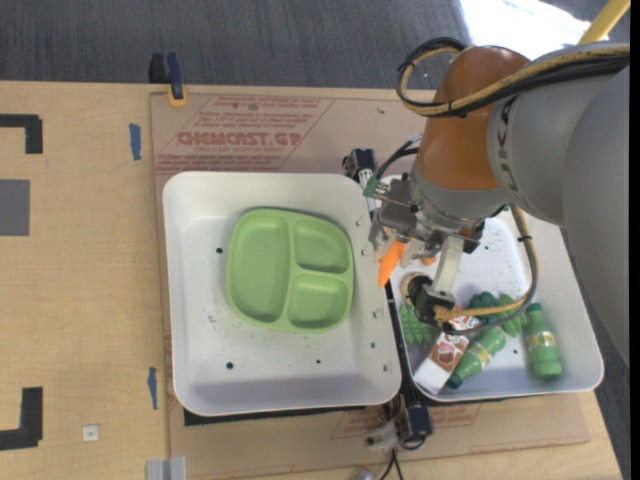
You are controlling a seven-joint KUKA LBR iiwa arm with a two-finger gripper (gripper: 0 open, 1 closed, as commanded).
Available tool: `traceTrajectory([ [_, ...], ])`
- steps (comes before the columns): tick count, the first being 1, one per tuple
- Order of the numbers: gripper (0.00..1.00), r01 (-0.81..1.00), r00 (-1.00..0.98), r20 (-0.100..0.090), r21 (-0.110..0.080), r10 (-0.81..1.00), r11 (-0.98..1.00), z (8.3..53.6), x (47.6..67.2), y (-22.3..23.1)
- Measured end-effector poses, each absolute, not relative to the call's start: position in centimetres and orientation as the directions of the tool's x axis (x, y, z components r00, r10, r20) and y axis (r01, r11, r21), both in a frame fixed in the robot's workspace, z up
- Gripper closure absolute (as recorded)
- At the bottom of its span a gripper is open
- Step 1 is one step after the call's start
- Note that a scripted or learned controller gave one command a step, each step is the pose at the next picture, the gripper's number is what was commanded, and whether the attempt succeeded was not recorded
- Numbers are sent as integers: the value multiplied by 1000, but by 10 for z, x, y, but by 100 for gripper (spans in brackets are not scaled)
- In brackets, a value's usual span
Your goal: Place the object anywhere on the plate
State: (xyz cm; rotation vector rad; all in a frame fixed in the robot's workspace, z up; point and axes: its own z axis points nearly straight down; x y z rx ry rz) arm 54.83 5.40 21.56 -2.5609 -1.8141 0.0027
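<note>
One carrot in transit

Gripper (398, 251) is clamped on an orange carrot (389, 262), above the left rim of the right bin (585, 373). Plate (291, 268) (green, three compartments) lies centred in the left bin (190, 298). Bottles (520, 338) lie near the right bin's front edge.

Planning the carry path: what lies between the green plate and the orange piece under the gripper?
In the camera view, from the green plate toward the orange piece come bare floor of the left bin, then the two bins' adjoining rims.
</note>
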Motion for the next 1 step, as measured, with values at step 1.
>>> traceTrajectory([
  [1,0,943,332,0,-4,943,-332,215,548,53],
])
